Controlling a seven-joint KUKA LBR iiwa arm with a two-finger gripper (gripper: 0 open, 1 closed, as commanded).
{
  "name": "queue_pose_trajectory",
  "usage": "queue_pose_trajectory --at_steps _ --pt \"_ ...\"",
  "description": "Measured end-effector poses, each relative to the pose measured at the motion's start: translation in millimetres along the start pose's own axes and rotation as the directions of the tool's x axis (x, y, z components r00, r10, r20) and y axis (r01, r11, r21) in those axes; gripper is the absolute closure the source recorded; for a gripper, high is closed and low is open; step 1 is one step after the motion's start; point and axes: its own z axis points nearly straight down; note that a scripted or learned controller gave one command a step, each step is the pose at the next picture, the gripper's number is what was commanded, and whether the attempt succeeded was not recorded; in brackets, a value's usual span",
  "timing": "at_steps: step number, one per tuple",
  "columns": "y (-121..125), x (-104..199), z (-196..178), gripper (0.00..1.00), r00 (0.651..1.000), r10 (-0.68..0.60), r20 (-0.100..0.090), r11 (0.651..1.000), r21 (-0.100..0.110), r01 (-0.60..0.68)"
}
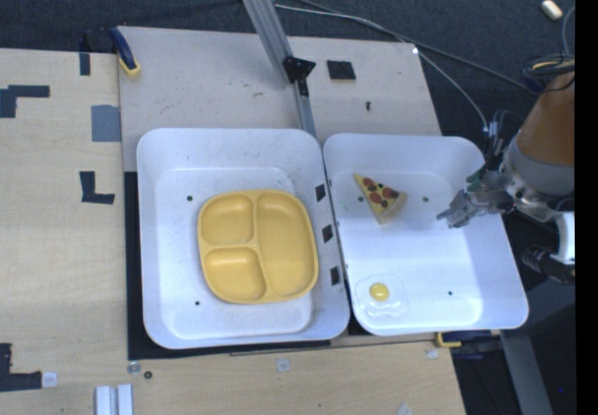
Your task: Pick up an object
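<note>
End effector (pixel 458 215), triangular pizza slice (pixel 378 196), glossy egg (pixel 379 293)

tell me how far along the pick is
Nothing looks picked yet. The pizza slice and the fried egg both lie on the floor of the right bin, and the yellow divided plate sits in the left bin. The tool is over the right bin's right side, apart from the slice. Reaching, grasping and lifting remain.

The arm (pixel 547 137) is cut off by the right edge.
</note>
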Motion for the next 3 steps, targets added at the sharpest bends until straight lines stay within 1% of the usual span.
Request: queue_pose_trajectory --at_steps 1,2,3 --pt "-6.6 -2.8 -59.6 1.00 1.000 0.000 0.000 1.000 -0.001 0.000" --pt "-1.0 6.5 -115.8 1.00 1.000 -0.002 0.000 1.000 -0.002 0.002" --pt "3.8 52.8 -116.8 1.00 1.000 -0.005 -0.003 1.000 0.003 0.005"
